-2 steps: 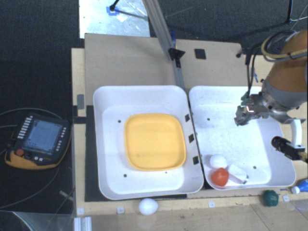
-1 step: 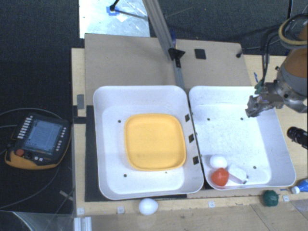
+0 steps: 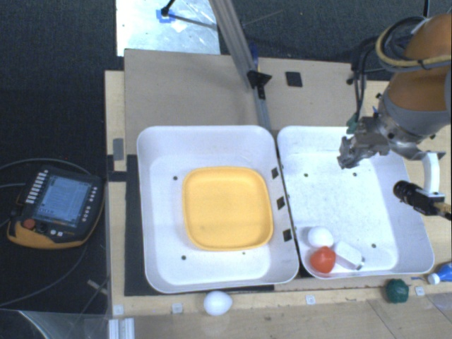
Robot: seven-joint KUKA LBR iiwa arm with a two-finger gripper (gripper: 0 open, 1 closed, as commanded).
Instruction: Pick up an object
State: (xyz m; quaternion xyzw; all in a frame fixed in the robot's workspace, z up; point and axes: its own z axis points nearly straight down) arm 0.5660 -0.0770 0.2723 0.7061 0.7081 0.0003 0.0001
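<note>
From my console the dark two-finger gripper (image 3: 351,154) hangs over the upper part of the right shallow white bin (image 3: 413,260); nothing sits beneath it, and whether it is released or clenched I cannot tell at this angle.

Candidates lie well away, toward the near rim from the gripper: a small white ball (image 3: 320,236), a red round object (image 3: 323,260) touching it, and a white flat block (image 3: 347,255) just beside both.

Risks, as I judge them:
- The three are crowded into the bin's corner, so a descent could knock one aside or jam against the wall.
- A closure on round things may squirt them out.

Hard to read: the block's shape (partly behind the red piece). The yellow square plate (image 3: 228,207) sits far off in the other bin.
</note>
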